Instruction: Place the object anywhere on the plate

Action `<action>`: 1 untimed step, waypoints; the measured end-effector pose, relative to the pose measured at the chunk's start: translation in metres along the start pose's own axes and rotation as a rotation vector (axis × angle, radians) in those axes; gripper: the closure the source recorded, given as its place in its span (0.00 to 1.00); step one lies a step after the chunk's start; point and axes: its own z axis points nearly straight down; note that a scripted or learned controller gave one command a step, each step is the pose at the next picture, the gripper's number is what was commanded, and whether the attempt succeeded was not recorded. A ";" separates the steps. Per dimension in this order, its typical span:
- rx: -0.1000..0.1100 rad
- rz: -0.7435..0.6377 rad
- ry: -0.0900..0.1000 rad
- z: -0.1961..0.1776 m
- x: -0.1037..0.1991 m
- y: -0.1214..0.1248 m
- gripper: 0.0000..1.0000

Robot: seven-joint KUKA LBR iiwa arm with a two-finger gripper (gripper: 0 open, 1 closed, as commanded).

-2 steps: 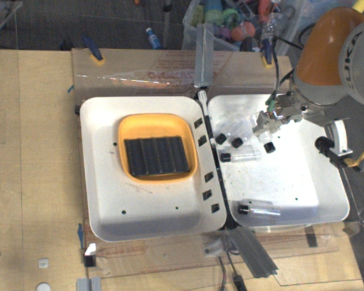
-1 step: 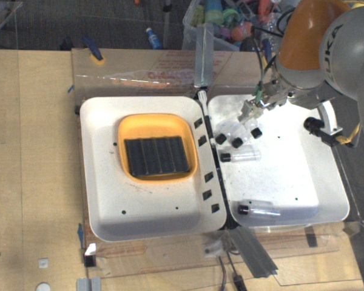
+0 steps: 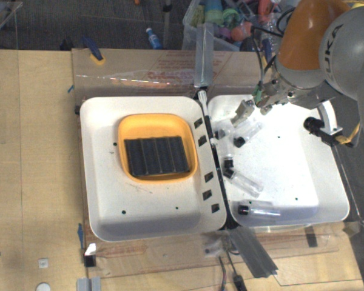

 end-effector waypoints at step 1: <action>-0.002 -0.175 0.000 -0.013 0.045 0.023 0.00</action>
